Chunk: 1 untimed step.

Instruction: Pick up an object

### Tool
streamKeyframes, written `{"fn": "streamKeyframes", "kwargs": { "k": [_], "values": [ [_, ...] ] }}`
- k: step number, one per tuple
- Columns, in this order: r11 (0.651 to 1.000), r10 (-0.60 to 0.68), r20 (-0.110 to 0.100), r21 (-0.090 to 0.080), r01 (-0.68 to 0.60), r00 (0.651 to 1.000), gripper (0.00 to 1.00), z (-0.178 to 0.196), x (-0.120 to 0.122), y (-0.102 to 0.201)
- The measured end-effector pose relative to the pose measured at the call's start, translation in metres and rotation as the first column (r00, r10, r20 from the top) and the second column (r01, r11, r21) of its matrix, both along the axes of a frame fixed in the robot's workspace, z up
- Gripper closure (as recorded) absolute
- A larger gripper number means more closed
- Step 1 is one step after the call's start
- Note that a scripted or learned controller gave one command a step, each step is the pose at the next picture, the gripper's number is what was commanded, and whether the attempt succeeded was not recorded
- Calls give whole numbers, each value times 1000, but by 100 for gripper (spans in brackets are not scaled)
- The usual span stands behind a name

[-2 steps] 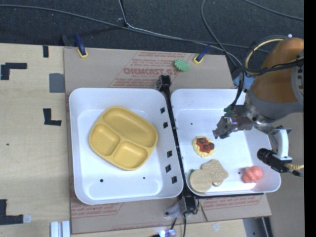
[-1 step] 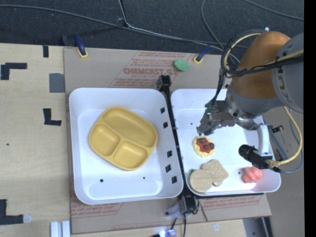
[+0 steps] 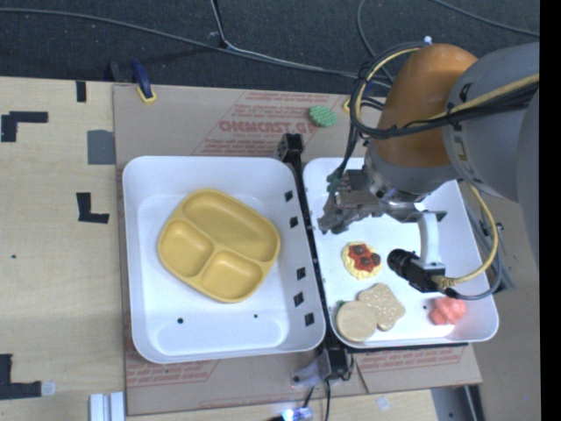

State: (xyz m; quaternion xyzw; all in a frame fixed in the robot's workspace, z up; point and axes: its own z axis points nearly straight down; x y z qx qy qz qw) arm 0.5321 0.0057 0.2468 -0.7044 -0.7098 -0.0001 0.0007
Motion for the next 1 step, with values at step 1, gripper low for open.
{"fn": "streamKeyframes", "kwargs": {
  "k": [1],
  "values": [
    [1000, 0, -2, -1, 0, 1000, 100, -11, -2, 62]
  ]
}}
